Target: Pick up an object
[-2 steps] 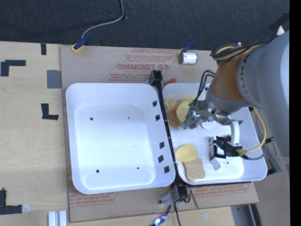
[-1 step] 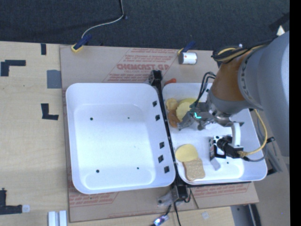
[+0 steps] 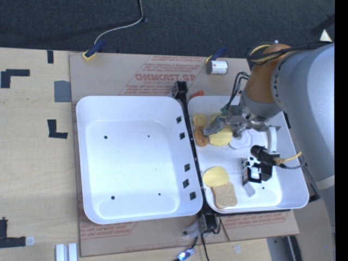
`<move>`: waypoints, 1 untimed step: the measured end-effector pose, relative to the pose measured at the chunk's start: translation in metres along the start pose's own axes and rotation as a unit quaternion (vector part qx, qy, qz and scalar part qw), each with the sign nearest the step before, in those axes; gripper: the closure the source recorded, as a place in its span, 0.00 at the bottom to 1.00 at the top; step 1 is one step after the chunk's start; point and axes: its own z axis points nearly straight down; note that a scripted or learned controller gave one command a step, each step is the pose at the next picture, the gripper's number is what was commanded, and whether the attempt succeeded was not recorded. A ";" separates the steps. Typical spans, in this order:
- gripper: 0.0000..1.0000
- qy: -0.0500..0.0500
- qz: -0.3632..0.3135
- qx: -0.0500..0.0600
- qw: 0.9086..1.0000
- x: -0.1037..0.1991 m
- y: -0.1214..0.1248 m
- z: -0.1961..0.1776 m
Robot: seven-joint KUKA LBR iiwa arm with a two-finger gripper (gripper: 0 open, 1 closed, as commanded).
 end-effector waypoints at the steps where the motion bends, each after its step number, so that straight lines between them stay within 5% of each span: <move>1: 0.00 -0.004 -0.001 0.003 1.000 0.027 0.039 0.000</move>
